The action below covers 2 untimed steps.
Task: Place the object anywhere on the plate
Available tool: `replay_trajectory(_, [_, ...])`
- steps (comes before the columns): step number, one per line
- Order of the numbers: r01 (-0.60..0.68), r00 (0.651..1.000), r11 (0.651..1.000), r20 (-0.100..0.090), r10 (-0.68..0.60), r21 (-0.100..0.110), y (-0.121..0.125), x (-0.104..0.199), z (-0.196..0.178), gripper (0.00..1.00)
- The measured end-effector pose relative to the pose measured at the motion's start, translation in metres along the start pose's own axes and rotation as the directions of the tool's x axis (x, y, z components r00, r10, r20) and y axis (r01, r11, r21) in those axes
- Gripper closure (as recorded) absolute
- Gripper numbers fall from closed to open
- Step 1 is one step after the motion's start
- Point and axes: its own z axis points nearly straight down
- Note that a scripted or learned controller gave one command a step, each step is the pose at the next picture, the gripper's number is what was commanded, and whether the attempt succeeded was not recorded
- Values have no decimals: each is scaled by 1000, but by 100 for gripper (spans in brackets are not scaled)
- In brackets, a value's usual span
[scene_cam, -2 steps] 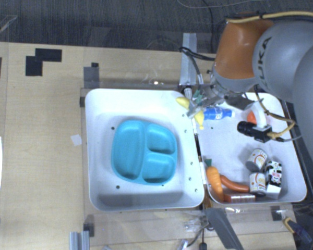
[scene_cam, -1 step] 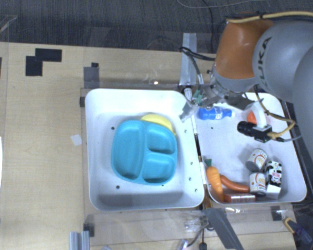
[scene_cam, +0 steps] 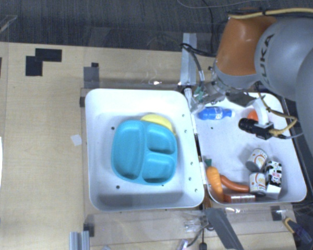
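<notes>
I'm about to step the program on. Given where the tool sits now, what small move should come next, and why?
Probably a short descent onto the blue object. The tool sits at the right bin's top left corner, just above that object, which lies flat on the bin floor. The blue plate waits in the left bin, so a pick has to come first.

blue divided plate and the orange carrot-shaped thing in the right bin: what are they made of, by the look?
Blue divided plate: likely moulded plastic, smooth with a satin finish; uniform colour, soft rounded compartment ridges, faint sheen.
Orange carrot-shaped toy: probably plastic or rubber; flat saturated colour, smooth skin, small green top. The view cannot tell hard from soft.
</notes>
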Motion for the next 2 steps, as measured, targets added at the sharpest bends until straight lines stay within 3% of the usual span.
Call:
replay_trajectory(1, [-130,992,992,-2,130,7,-8,119,5,100])
replay_trajectory(2, [40,999,999,-4,-40,7,-23,161,4,100])
